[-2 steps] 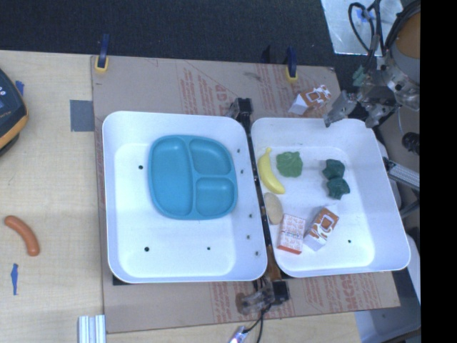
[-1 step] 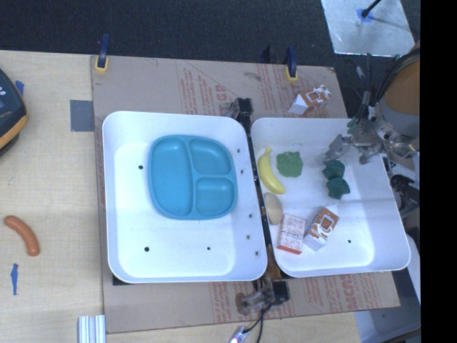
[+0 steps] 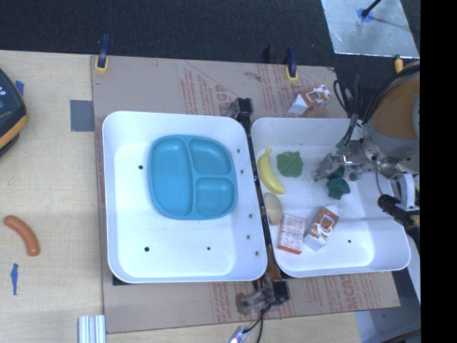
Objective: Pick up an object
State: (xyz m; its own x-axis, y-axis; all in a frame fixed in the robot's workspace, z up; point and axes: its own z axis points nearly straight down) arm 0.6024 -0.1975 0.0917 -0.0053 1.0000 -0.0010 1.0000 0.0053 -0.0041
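The gripper [image 3: 334, 171] hangs just above a dark green toy [image 3: 338, 186] in the right bin [image 3: 371, 252]; its finger spread cannot be told, nor the carton [image 3: 321, 229] lettering.

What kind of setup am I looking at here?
Likely a robot lab pick-and-place bench: two shallow white bins clamped on cardboard, toy food like a yellow plastic banana, and a blue divided plastic tray.

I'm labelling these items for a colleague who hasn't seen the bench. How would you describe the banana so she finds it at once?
Look in the right-hand white bin, along its left wall. The banana lies there, beside a green lump. It is the only yellow, curved thing.
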